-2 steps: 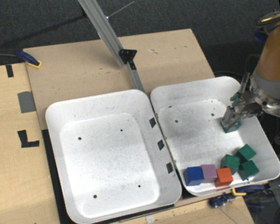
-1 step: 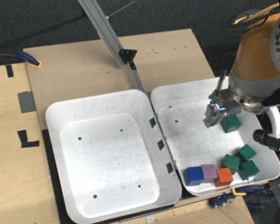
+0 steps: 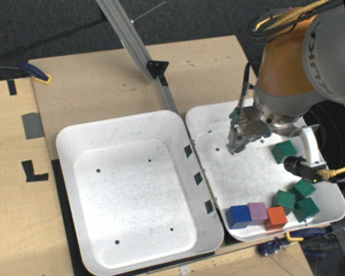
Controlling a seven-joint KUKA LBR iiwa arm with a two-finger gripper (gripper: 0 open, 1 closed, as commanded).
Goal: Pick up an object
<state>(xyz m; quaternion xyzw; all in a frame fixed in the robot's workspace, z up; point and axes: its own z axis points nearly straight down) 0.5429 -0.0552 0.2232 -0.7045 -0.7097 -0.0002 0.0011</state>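
My gripper (image 3: 235, 145) hangs over the upper middle of the right bin (image 3: 232, 176), pointing down and left from the grey and orange arm. Nothing shows between its tips. Along the bin's near edge lie a blue block (image 3: 238, 215), a lilac block (image 3: 257, 211) and an orange block (image 3: 276, 217). Green blocks sit to their right: one (image 3: 286, 199) beside the orange block, one (image 3: 306, 209) at the near right corner, one (image 3: 304, 188) above it. Another green block (image 3: 284, 150) lies at mid right, close under the wrist.
The left bin (image 3: 132, 190) stands beside the right one, with black clips on the shared rim. A grey metal pole (image 3: 132, 39) slants in from the top to the bins' far edge. A yellow cable (image 3: 343, 167) and black plug (image 3: 296, 166) hang by the arm.
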